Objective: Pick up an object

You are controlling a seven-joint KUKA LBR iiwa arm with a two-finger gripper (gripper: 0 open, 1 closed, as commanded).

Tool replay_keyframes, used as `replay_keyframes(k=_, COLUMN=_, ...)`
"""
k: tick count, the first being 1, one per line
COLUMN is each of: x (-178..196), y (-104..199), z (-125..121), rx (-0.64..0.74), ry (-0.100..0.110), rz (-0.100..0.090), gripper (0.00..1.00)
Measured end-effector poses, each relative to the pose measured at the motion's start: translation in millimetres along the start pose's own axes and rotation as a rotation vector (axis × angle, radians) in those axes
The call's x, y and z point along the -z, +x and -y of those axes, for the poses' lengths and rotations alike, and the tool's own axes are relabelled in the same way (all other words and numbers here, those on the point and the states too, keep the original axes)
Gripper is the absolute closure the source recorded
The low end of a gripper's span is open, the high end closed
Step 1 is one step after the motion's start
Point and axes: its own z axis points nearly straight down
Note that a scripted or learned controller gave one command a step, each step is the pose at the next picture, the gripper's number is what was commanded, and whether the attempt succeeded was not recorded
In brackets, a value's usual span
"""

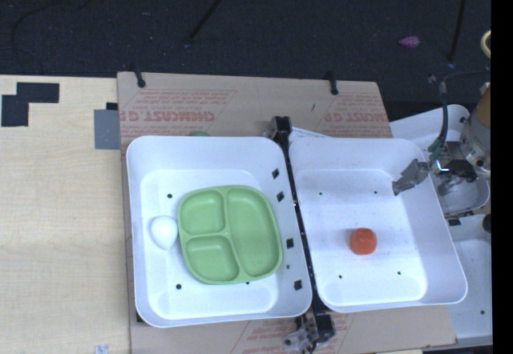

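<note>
Surface (56, 208): pale wood on the left, with a brown cardboard sheet (240, 108) printed in red letters laid under the two bins.

Left bin (152, 154): shallow, white, its inner edge touching the right bin along a black clip strip down the middle.

Green plate (230, 234): a light green tray with three compartments, lying flat in the left bin, slightly turned, nothing in any compartment.

White egg (163, 231): a small white egg-shaped thing just beside the plate's left edge, touching or nearly touching it, on the bin floor.

Right bin (445, 284): white, same shallow shape, carrying one thing.

Red ball (363, 241): a small round orange-red object resting on the floor of the right bin, a little right of the bin's centre and toward its near side, well apart from every wall.

Arm (473, 144): comes in from the right, its wrist hanging over the right bin's far right rim, cables looped around it.

Tool (410, 176): a grey finger tip reaches over the upper right part of the right bin, up and to the right of the red ball and well apart from it. Nothing is seen in its grasp. From where I stand I cannot tell whether it is spread or closed.

Background: dark floor (280, 8) behind the surface with cables and a small purple scrap (409, 42).
</note>
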Motion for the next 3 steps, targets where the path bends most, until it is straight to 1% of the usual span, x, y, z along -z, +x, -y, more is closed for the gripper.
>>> replay_keyframes(k=1, x=-58, y=3, z=9, rx=0.000, ry=0.006, rz=-0.003, gripper=0.00)
replay_keyframes(k=2, x=-120, y=-2, z=9, rx=-0.001, ry=0.007, rz=-0.003, gripper=0.00)
replay_keyframes(k=3, x=-161, y=-1, z=9, rx=-0.001, ry=0.001, rz=-0.001, gripper=0.00)
